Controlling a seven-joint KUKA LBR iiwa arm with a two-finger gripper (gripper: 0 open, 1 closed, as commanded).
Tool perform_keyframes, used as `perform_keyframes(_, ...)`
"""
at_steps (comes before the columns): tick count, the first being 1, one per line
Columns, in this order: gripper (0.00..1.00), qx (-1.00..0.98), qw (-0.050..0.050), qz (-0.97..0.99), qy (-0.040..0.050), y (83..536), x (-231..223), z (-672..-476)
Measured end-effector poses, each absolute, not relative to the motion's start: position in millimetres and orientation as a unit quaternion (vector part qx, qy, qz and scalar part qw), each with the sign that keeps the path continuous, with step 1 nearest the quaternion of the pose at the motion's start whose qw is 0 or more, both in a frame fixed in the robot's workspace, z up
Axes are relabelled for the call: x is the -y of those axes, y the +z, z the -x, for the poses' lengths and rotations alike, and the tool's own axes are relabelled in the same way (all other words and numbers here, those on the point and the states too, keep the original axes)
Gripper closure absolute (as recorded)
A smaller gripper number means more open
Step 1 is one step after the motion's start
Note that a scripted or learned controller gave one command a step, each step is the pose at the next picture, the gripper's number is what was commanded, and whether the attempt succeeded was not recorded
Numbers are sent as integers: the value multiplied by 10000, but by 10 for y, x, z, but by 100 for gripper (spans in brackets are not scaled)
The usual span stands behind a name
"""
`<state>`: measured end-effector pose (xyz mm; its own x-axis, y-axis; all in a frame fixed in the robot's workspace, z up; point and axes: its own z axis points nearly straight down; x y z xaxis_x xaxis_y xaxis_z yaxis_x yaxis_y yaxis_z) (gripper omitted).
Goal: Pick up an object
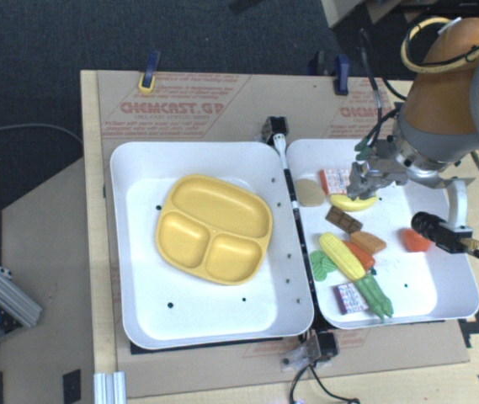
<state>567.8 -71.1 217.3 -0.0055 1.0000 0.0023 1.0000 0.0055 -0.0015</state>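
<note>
My gripper (pixel 361 185) hangs over the back middle of the right bin (pixel 441 303), just above a yellow banana (pixel 351 201). Nothing shows between its fingers. Around it lie a tan cookie-like piece (pixel 310 193), a red-and-white packet (pixel 333 178), a brown block (pixel 343 220), a yellow corn cob (pixel 342 255), an orange sausage-like piece (pixel 365 243), a red piece (pixel 415 241), a green leafy piece (pixel 321 266), a green pickle (pixel 375 296) and a purple packet (pixel 349 299).
The left bin (pixel 138 293) holds a yellow divided plate (pixel 214 228). The two bins meet at a ridge (pixel 296 225) just left of the toys. Clamps (pixel 147 81) sit at the bench's back edge.
</note>
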Motion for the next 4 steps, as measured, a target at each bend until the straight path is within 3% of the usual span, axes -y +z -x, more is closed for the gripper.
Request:
perform_keyframes(2,100,7088,5,7054,-3,2243,-308,-5797)
perform_keyframes(4,100,7070,-11,7072,-10,2354,-338,-5862)
